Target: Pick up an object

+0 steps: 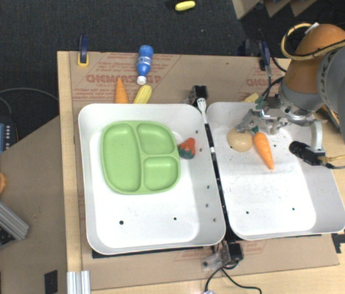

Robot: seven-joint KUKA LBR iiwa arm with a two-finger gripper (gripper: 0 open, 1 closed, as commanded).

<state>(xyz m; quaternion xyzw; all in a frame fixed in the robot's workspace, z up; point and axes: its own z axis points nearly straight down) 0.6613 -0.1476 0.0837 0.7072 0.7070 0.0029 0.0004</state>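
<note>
You are looking down on two white bins side by side on a cardboard-covered bench. The arm (319, 60) reaches in from the right, and its gripper (263, 122) hangs low over the far left corner of the right bin (282, 213). Whether the jaws are apart or together cannot be told from here.

Just below the gripper lie a carrot (263, 149), slanted with its tip pointing toward you, and a pale potato (240, 141) touching its left side. Both look like toy food: light, stiff, smooth and likely slippery. The carrot tapers, so take it across the thick upper end; the potato is round and may roll out of a pinch.

The left bin (142, 219) holds a green divided plate (139, 157) with a small red piece (186, 146) beside its right edge. The bin floors are flat and smooth. Behind the bins sit a bottle (144, 62), another carrot and a yellow piece. The floor is dark carpet.
</note>
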